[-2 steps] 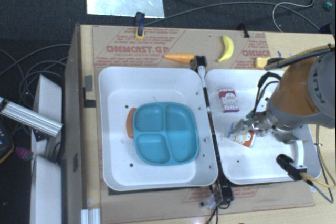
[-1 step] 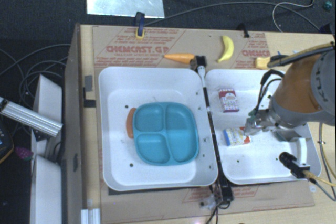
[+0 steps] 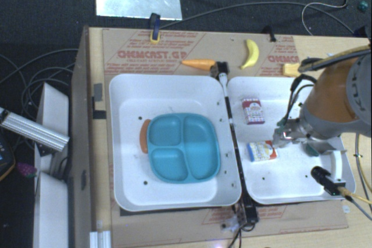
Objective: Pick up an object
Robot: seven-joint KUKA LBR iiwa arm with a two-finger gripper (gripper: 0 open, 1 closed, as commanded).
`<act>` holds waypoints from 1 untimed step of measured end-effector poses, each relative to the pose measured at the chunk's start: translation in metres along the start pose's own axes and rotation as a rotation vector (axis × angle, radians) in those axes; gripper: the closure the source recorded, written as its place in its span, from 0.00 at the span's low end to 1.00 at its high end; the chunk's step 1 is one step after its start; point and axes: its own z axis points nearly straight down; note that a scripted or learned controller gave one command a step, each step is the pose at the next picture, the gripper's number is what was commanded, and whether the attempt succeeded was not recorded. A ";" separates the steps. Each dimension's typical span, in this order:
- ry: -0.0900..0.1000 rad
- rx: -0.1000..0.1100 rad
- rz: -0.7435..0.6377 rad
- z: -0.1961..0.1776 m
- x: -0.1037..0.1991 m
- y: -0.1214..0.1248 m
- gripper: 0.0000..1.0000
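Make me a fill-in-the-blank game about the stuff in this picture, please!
1. The blue divided plate lies in the ____ bin.
2. The yellow fruit above the bins on the bench is a ____.
3. The red and white box lies in the ____ bin.
4. The long vegetable on the bench beside the banana is colored ____.

Missing words: left; banana; right; orange

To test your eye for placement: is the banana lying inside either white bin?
No, the banana lies on the brown board beyond the right bin.
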 end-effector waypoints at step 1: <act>0.000 0.000 0.000 0.000 0.000 0.000 0.00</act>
